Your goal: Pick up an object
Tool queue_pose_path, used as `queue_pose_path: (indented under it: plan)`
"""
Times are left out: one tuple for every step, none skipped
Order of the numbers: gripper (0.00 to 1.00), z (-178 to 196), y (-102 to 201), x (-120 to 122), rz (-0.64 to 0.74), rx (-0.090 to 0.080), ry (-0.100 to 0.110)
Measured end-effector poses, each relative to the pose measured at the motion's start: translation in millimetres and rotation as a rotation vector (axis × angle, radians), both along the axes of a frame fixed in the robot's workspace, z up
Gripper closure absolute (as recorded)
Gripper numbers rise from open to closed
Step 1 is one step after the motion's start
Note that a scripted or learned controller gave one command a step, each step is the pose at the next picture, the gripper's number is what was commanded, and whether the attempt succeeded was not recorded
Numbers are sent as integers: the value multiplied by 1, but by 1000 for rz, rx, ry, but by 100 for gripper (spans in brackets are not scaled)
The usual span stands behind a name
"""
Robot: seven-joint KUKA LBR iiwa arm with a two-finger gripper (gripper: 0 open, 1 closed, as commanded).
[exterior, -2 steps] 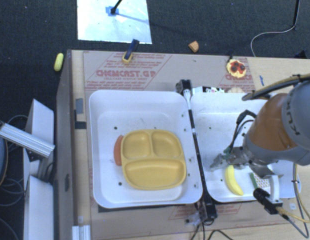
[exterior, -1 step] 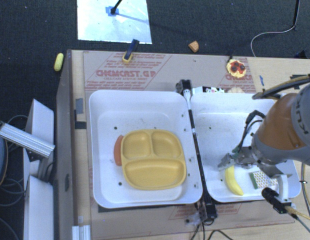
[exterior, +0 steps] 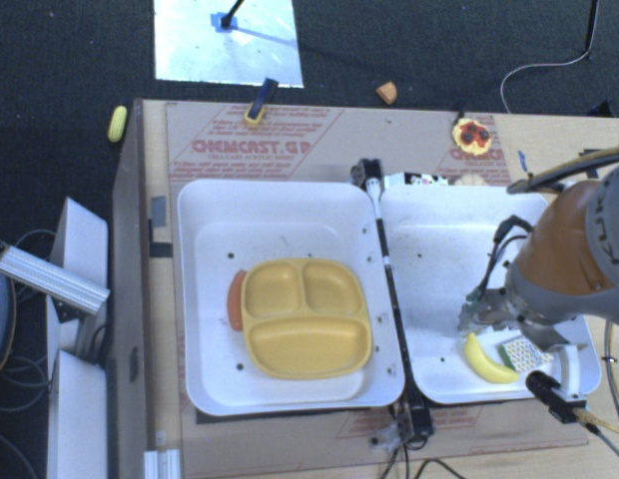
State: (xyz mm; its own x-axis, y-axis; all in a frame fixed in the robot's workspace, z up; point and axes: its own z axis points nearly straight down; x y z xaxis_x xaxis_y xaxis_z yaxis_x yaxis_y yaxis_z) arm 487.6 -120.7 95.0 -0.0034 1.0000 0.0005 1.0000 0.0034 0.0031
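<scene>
Far to the left of the hand [exterior: 481, 314], off the table [exterior: 290, 138], a small yellow thing [exterior: 117, 124] lies on the dark floor. A shiny square sheet [exterior: 228, 26] lies on the floor too, up beyond the table.

The left bin [exterior: 205, 218] sits well to the left of the hand. A yellow tray [exterior: 307, 317] with three sections lies flat in it. An orange carrot [exterior: 235, 299] lies in the same bin, touching the side of the tray that is farthest from the hand.

A blue and yellow clip thing [exterior: 260, 101] sits at the far edge of the table, up and to the left of the hand. A little brown piece [exterior: 387, 93] lies on the floor just beyond that edge.

The two bins meet at a dark strip [exterior: 386, 257], left of the hand.

The right bin [exterior: 429, 228] has the hand in it. The hand is low, close to the bottom of the bin, near the front edge. I cannot tell if the hand is wide or narrow, because the arm [exterior: 569, 247] covers most of it.

A yellow banana [exterior: 486, 360] lies just below the hand, very near it. I cannot tell if they touch. A white thing with a green checked pattern [exterior: 520, 352] lies right beside the banana, under the arm.

A round toy pizza [exterior: 472, 136] lies on the table past the right bin, well above the hand.
</scene>
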Motion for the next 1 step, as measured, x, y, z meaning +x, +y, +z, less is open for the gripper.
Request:
queue_pose_path:
  plan:
    - [100, 82, 4, 0, 1, -2, -1]
